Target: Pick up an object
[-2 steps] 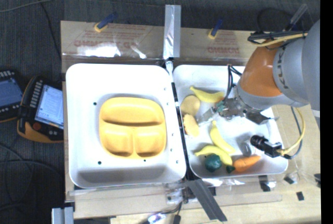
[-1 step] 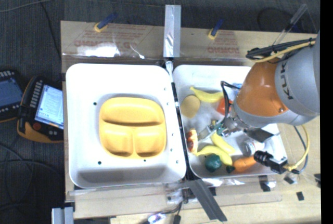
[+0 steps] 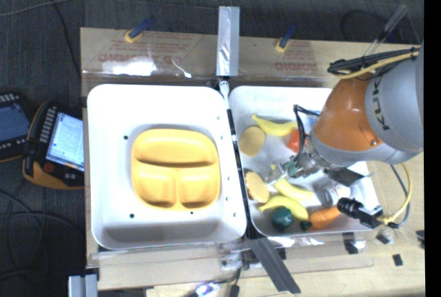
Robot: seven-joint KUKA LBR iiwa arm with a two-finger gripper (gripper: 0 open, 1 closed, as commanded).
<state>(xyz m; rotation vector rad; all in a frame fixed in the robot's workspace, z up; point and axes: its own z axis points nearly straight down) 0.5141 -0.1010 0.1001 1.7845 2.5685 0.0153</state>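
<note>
While the arm is reached in from the right, its gripper is lowered into the right bin, among the play food lying there. Whether the gripper is spread or pressed together cannot be told, since it is small and half hidden under the wrist, and nothing is seen held by it. The objects to be picked are all gathered in this right bin: a yellow banana near the far wall, a pale round biscuit beside the dividing wall, a red piece partly covered by the arm, a second round biscuit, a pale yellow strip just below the gripper, a yellow-green pear shape, a dark green ball and an orange carrot along the near wall. The gripper is judged to be placed low over the middle of the heap because the pieces nearest it, the yellow strip and the second biscuit, are the likeliest targets. The left bin carries a yellow divided tray, which lies well apart from the arm and is judged to play no part in the present step. The task is judged not yet done, as no object is seen lifted.
</note>
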